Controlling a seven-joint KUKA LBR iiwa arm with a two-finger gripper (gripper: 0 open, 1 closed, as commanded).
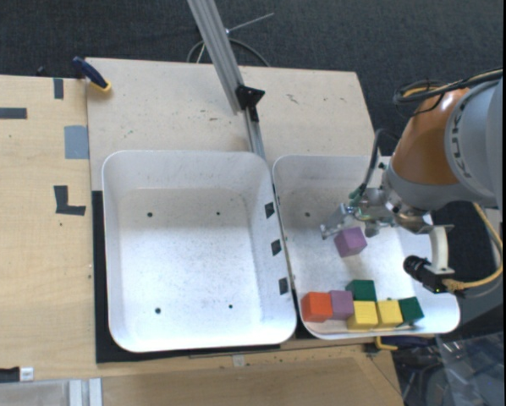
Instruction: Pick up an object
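Gripper (344, 223) hung over the right bin (297, 194), its fingers seemingly closed on a purple block (350, 242) near the bin's middle; a slow, straight lift would best keep that grip clear of blocks (363, 308) along the front edge.

The grey arm with its orange band (439, 155) is cut off by the right edge, so its base cannot be seen. It covers the right wall of the right-hand shallow white bin (321, 176). The two-finger pincer (348, 224) is small and partly blurred against the bin floor; whether it touches the pale purple cube (350, 242) just beneath cannot be told. The slanted grey metal bar (215, 36) runs off the top edge. The light wooden tabletop (24, 227) continues past the left edge.
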